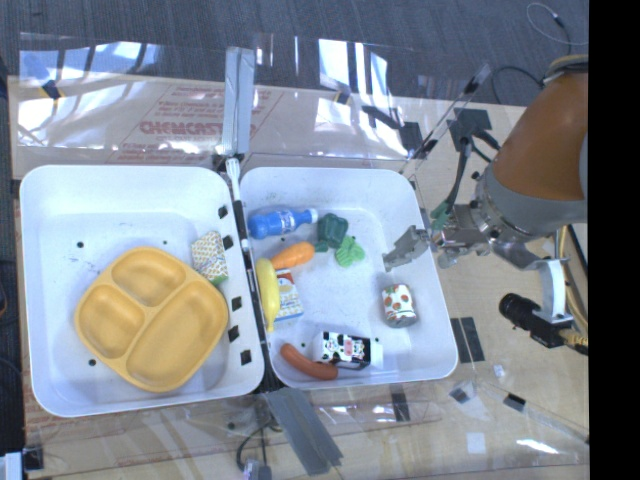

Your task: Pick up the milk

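The grey two-finger claw (405, 249) hangs over the right edge of the right-hand shallow white bin (425, 313), its tip pointing left and slightly down into the bin. Whether it is open or closed cannot be told from this angle; nothing shows in its grasp. Behind it the grey arm with its orange band (545, 128) reaches in from the right.

Just below the claw lies a small cylindrical can with red spots (399, 305). To the claw's left sit two dark and light green vegetable-like toys (340, 240), then a blue plastic bottle with a white cap (281, 222) lying on its side. Below the bottle are an orange carrot (293, 256), a yellow banana (266, 293) along the bin's left wall, and a small white-and-red carton (288, 296) touching the banana.

The milk, a small white carton with black cow patches (347, 350), lies on its side near the bin's front wall, well apart from the claw, with a reddish-brown sausage (308, 364) touching its left end.

In the left white bin (50, 298) rests a yellow three-compartment plastic plate (150, 318), with a small patterned packet (209, 255) beside its upper right edge. Both bins stand on the counter (180, 118).
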Robot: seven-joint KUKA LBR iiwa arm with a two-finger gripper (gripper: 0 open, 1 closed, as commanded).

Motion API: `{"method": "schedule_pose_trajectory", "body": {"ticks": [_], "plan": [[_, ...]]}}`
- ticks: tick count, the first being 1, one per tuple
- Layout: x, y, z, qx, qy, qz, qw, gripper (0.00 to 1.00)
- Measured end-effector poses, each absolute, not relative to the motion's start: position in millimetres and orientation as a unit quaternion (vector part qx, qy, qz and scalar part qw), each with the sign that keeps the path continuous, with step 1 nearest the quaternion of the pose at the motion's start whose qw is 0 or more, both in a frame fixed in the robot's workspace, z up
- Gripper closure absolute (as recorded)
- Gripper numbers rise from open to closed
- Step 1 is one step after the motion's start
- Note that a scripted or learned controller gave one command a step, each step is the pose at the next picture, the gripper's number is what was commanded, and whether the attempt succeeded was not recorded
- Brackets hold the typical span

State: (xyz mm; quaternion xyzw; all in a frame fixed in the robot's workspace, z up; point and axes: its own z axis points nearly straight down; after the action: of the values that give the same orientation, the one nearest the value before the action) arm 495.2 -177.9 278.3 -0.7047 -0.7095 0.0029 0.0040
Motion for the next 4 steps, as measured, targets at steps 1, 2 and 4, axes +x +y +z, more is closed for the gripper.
{"method": "schedule_pose_trajectory", "body": {"ticks": [1,2,4], "plan": [[480.6,-142,134,-0.721,-0.693,0.0031,0.005,0.00],[476.0,-177,89,-0.657,-0.754,-0.0010,0.007,0.00],[475.1,-176,96,-0.655,-0.756,0.0007,0.011,0.00]]}}
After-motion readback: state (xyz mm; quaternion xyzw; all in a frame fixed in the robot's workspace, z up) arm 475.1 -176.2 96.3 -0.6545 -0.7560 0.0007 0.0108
